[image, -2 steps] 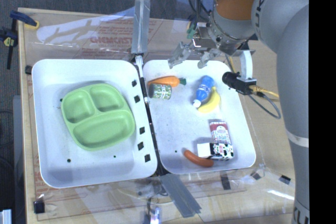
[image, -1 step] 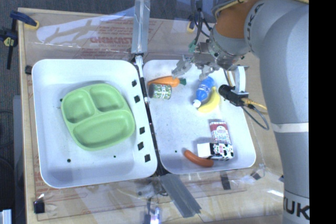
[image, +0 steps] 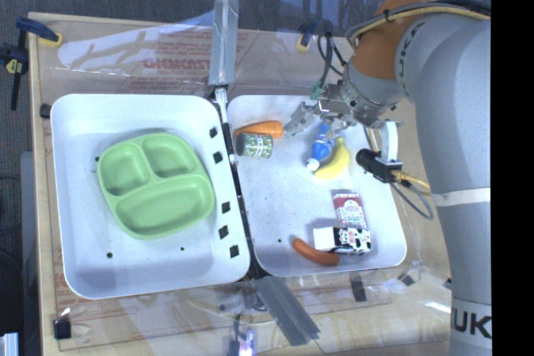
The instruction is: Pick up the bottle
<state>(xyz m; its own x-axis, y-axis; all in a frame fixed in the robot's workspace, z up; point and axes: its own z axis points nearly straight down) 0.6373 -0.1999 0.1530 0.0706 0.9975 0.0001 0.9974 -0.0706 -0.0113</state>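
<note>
Your gripper point(image: 321, 114) sits over the right bin point(image: 275, 204), upper part; can't tell how far it's open or whether it grips. Bottle point(image: 322, 151) lies just below it, touching the banana point(image: 335, 162).

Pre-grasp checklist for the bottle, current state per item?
1. Bottle in the right bin: ok.
2. Gripper over the bottle: ok, just above it in the view.
3. Bottle between the fingers: cannot tell.
4. Space around the bottle: not ok, banana touches it.
5. Carrot and can out of the way: ok, they lie to its left.
6. Green plate in the left bin, uninvolved: ok.
</note>
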